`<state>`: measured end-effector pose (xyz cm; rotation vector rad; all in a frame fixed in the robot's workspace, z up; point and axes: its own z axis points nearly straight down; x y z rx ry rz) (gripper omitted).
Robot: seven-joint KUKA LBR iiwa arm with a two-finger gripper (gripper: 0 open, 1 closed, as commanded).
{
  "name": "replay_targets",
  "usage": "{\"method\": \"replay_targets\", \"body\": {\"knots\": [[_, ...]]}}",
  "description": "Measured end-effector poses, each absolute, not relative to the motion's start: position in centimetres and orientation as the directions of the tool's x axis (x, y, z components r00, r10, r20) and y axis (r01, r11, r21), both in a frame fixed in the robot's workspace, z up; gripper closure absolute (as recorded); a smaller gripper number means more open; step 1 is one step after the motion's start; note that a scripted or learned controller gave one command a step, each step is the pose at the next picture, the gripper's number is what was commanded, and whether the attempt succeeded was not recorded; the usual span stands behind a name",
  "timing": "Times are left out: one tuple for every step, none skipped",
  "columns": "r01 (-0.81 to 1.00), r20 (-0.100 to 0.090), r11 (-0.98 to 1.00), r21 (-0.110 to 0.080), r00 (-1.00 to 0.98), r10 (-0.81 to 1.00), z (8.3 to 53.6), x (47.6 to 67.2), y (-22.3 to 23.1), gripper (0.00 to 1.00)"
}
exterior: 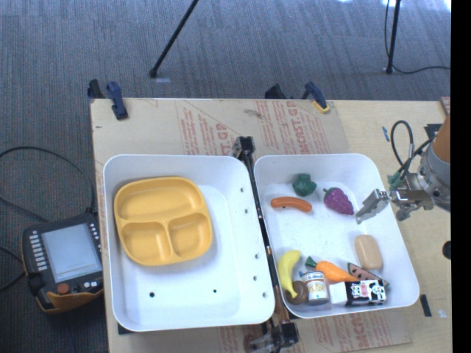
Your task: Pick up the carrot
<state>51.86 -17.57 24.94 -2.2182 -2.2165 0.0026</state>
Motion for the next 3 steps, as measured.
{"method": "replay_targets", "body": {"knots": [[0.998,0.004,0.055,-0.004,-0.055,0.998,8.6,47.6,-13.4,0.0],[0.999,0.003,0.047,0.002,-0.047,0.999,9.7,47.8,-13.6,1.0],[0.993,0.002,0.117,0.005,-0.117,0.993,21.6,49.1,-6.3,1.0]]}}
